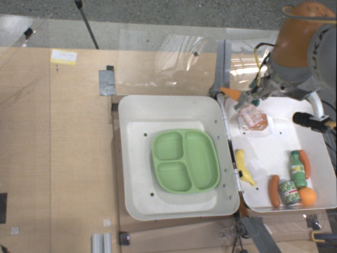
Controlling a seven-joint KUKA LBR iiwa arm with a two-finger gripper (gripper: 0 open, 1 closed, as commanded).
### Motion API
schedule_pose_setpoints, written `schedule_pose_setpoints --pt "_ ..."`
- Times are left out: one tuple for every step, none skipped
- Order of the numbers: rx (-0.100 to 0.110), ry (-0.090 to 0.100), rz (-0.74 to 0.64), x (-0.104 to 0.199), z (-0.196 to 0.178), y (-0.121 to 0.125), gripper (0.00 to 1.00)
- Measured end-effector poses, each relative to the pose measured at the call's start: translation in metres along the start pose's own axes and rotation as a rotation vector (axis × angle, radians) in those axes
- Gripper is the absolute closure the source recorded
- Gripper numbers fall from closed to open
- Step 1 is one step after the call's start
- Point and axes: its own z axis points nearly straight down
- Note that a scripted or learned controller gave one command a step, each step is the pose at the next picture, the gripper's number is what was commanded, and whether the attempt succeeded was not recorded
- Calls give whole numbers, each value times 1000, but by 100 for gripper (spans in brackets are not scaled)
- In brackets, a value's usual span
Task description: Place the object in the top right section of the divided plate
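Overhead, 2 white bins sit side by side on the wooden bench [58,157]. The left bin [131,141] holds a green divided plate [186,161] with 3 sections, lying flat near the bin's middle. The right bin [321,141] holds the loose things.

The arm [300,36] reaches in from the right, its orange band above the wrist, and the gripper [251,100] hangs low over the far left corner of the right bin. Whether its jaws stand wide or narrow cannot be told, since they blur against the bin's wall and the cables. Just below the gripper lies a small packet [253,121], reddish brown with a white wrap, resting on the bin's floor. It sits under the tip and perhaps touches it, but nothing shows it between the jaws. Beside the gripper, at the bin's corner, an orange carrot [230,94] lies against the wall.

Further toward the near side, a yellow banana [243,168] lies along the left wall of the right bin. Near the right corner are 5 things clustered together: a green bottle [297,168], a red sausage [274,190], a tin can [288,193], an orange [307,196], and another orange-red piece [305,162] behind the bottle.
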Motion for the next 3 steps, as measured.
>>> schedule_pose_setpoints --pt "0 3 -137 77 -2 -22 100" --pt "-1 4 -209 185 -30 -11 100" --pt "0 4 -262 206 0 22 100"
